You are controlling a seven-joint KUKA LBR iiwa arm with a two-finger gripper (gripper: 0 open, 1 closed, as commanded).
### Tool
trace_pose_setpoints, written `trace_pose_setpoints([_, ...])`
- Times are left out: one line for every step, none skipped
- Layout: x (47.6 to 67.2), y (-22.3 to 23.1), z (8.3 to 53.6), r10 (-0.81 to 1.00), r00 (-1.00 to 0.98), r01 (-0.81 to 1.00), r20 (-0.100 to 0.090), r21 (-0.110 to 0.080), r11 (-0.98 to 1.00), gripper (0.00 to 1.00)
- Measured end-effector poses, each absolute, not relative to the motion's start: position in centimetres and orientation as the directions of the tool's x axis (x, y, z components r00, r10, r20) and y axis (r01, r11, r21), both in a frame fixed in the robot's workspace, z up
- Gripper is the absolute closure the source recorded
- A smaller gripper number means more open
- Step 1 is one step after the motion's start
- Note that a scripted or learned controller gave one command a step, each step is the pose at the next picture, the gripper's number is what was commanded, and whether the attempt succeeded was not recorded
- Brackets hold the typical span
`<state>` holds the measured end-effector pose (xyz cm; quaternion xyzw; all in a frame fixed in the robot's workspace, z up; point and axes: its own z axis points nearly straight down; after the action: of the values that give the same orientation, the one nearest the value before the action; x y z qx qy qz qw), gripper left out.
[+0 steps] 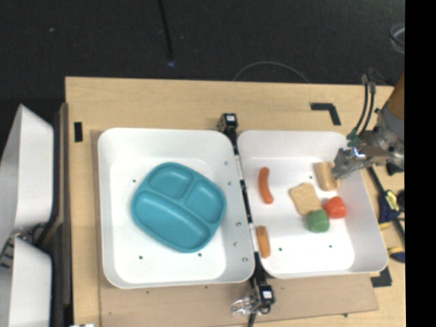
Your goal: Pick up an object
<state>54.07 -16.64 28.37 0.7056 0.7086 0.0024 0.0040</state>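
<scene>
- Objects for picking lie in the right bin (300, 268), six in all, loose on its white floor.
- One orange sausage (266, 185) lies at nine o'clock of the group, running roughly twelve to six.
- One tan cracker (304, 198) sits in the middle, tilted.
- One tan roll (325, 176) lies at one o'clock of the cracker, near the bin's right wall.
- One red piece (335, 207) and one green piece (317, 221) lie touching, at four and five o'clock of the cracker.
- One small orange-tan piece (262, 241) lies at seven o'clock, just beside the seam between the bins.
- Left bin (116, 251) holds one teal plate (178, 206) with three compartments, turned at a slant.
- Gripper (344, 161) hangs at the right bin's two o'clock edge, just beside the roll; I cannot tell how it is set, and nothing shows in its grasp.
</scene>
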Motion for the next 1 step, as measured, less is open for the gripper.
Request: trace_pose_setpoints([52.98,-10.95,28.33,1.000,-0.008,1.000,0.001,0.002,0.008,1.00])
